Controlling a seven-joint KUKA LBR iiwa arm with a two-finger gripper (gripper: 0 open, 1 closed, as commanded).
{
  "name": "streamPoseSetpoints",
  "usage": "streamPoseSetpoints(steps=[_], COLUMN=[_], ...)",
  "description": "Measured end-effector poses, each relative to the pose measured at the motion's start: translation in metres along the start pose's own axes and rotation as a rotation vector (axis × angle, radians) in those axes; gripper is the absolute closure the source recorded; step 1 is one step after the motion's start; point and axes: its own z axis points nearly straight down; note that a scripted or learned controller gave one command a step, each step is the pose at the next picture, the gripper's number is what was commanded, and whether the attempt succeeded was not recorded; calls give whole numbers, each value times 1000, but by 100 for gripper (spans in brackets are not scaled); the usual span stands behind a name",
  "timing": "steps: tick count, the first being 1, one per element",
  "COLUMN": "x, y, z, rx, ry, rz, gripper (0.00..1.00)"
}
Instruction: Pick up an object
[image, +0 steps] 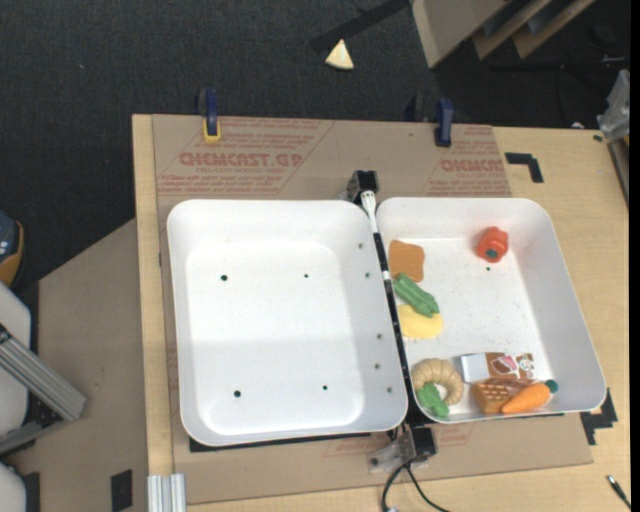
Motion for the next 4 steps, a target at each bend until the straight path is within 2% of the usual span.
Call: streamPoseSetpoints(steps=[1, 2, 3, 4], x=[58, 55, 152, 164], y=[-29, -52, -95, -84], z=[99, 74, 175, 138], rx=[30, 17, 34, 15], ry=[9, 5, 9, 5], rz=[-1, 4, -5, 1], gripper=[100, 100, 100, 100])
